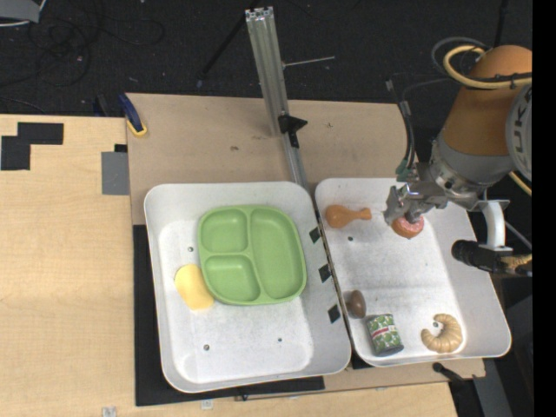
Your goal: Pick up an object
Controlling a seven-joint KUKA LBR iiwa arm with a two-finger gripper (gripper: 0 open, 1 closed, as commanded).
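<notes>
Green can (383, 334) and croissant (443, 332) at near edge of right bin (417, 272), untouched. Gripper (408, 215) at far end, over pink-red piece (407, 226); cannot tell whether I grasp it. Step: grasp attempt. Next: lift straight, confirm piece rises.

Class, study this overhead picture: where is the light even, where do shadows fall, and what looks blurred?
Camera view: even light across both shallow white bins; soft shadow beside the green divided plastic plate; the small green can has an unreadable label; the floor behind is dark.
</notes>
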